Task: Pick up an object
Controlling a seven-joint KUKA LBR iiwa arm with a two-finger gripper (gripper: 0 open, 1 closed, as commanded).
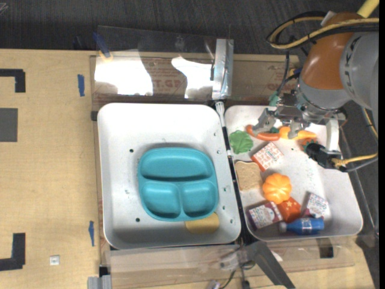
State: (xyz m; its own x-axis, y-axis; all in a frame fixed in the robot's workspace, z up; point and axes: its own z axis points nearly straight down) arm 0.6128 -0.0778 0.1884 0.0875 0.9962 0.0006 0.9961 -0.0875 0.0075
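Gripper (280,127) sits low over the far edge of the right bin (349,212), fingers spread, nothing pinched between them. Directly under it lies the orange carrot-like piece (267,136), slanting along the far edge, with a green leafy piece (241,141) just beside it toward the bin's far-left corner. My read: the carrot is the pick target. It looks like a light plastic toy: stiff, smooth, probably slippery, and narrow, so close across its short axis near the middle, not the tapered end; a grab along its length would likely squirt it out. The green piece is flat and thin, poor for a two-finger pinch. Other candidates in the right bin: small red-and-white carton (267,156) near the centre, tan bread slice (247,176) against the left wall, round orange pumpkin-like toy (277,186) just beside it, then packets and a blue bottle (303,225) crowded along the near edge. The pumpkin is rounded and would tend to roll out of the fingers; the carton has flat faces and is the easiest fallback. Left bin (120,125) holds a teal divided tray (176,183) at centre and a yellowish block (202,223) at the near edge, touching the tray's near corner. Risk: the bin's far wall is close to the fingers.
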